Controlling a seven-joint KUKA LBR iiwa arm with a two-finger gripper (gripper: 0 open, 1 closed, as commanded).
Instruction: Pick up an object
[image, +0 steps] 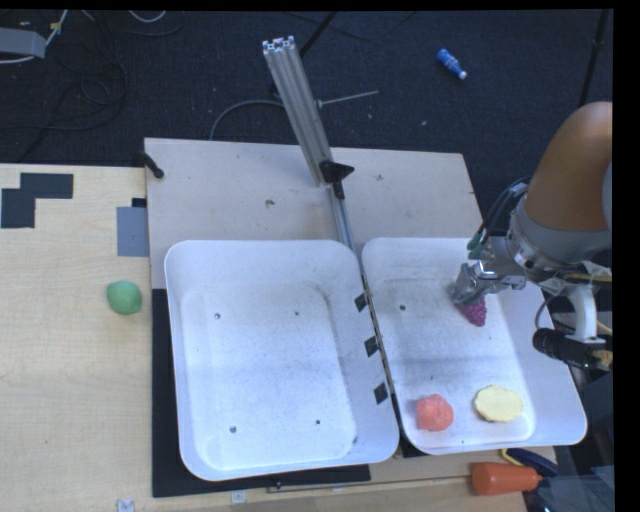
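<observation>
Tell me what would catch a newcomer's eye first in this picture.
The grey arm with its orange band reaches in from the right, its gripper low over a purple object in the right bin. Near that bin's front edge lie a red-orange lump and a yellow piece. A green ball sits alone on the wooden bench at far left.

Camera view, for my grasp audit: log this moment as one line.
gripper: low in right bin | purple object: at its tip, hold unclear | red object, yellow object: near front
</observation>
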